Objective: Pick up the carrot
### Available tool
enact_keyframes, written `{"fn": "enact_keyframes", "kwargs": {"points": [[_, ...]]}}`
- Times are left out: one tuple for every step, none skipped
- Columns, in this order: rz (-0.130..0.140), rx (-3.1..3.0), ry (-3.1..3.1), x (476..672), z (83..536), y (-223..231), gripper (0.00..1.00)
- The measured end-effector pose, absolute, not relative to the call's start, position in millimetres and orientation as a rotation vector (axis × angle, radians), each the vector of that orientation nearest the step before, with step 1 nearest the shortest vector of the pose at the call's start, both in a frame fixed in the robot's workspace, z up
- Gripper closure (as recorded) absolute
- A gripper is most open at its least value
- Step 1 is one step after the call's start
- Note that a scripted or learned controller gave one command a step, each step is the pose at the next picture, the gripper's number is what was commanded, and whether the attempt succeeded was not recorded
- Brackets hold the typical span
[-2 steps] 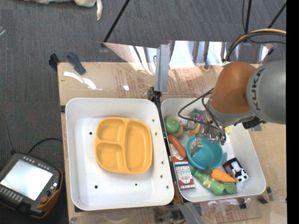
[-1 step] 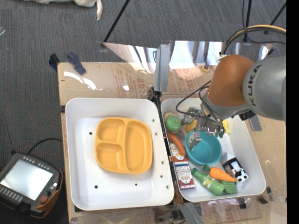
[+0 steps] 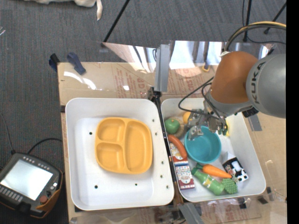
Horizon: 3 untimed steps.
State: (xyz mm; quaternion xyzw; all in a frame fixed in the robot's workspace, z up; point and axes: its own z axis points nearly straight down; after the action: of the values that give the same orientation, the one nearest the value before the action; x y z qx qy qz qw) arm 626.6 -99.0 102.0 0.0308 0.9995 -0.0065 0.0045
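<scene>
The carrot (image 3: 216,171) is orange with a green leafy end and lies flat in the right bin (image 3: 250,148), near its front, just in front of a teal bowl (image 3: 203,146). My gripper (image 3: 202,126) hangs over the back rim of that bowl, a fair way behind the carrot and apart from it. The grey arm with its orange band (image 3: 232,77) reaches in from the right and hides the bin's back corner.
Around the carrot lie a green bottle (image 3: 210,183), a black-and-white block (image 3: 236,168), a red carton (image 3: 182,169), an orange-red sausage (image 3: 177,145), a green apple (image 3: 172,125) and a yellow item (image 3: 187,117). The left bin (image 3: 79,125) holds a yellow divided plate (image 3: 124,145).
</scene>
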Motion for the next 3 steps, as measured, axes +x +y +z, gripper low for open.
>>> {"fn": "enact_keyframes", "kwargs": {"points": [[-0.012,0.946,2.996,626.5,91.4,-132.1,1.0],[0.001,0.942,2.997,627.0,88.0,-126.9,0.0],[0.0,1.135,2.93,532.5,87.5,-132.8,0.0]]}}
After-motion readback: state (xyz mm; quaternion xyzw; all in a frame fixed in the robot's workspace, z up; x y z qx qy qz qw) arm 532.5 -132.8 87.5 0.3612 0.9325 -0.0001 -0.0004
